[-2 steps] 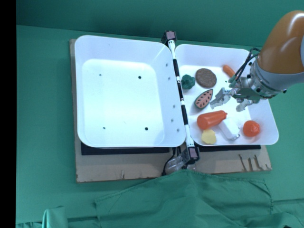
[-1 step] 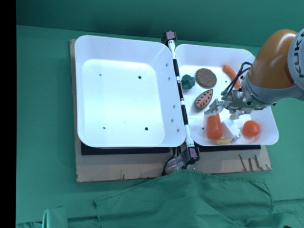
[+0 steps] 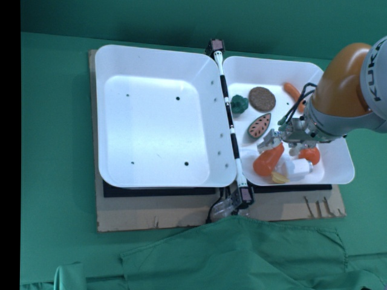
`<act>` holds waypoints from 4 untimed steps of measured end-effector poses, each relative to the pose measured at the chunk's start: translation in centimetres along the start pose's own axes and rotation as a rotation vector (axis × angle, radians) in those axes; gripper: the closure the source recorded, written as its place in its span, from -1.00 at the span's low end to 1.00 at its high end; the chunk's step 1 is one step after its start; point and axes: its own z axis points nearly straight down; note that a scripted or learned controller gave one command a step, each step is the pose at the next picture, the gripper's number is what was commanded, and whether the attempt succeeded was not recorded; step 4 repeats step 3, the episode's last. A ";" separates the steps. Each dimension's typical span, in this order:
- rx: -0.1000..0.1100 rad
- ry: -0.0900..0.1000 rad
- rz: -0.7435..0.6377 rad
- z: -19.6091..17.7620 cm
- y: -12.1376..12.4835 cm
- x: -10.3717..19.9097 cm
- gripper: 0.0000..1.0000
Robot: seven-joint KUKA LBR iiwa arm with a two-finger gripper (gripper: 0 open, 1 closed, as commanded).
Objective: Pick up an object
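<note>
Green cloth covers my worktop (image 3: 54, 132), and on it lies a brown cardboard sheet (image 3: 157, 219) carrying both bins. The left bin (image 3: 158, 59) is the bigger sight, white with a few dark dots on its floor. At its three o'clock sits the right bin (image 3: 338, 171), touching it along a black-and-white striped bar (image 3: 228, 110) that runs between them from twelve to six. My arm (image 3: 354, 86) comes in from three o'clock, orange band up top, grey wrist below, hanging over the right bin. My tool (image 3: 279, 139) is low over the clutter, near the bin's centre; whether it is spread or pressed together I cannot tell from here, and I see nothing pinched in it. Right under it, toward six o'clock, lies an orange pear-shaped object (image 3: 268, 161), apparently touching the tool's tip. At the tool's ten o'clock, a watermelon slice (image 3: 259, 125). Further toward twelve, a brown round disc (image 3: 262, 98), with a dark green lump (image 3: 239, 104) at its nine o'clock. A carrot (image 3: 292, 90) lies at the disc's three o'clock, partly behind my cable. At the tool's four o'clock, a white piece (image 3: 297, 167), a red-orange ball (image 3: 311, 155) and a small yellow bit (image 3: 279, 177).
</note>
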 end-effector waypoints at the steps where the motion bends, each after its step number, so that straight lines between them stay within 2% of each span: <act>1: -0.003 -0.001 0.004 -1.0 0.1 -0.1 1.00; 3: -0.004 0.000 -0.001 -12.7 0.3 0.5 1.00; 4: -0.004 0.000 -0.001 -12.7 0.3 0.5 1.00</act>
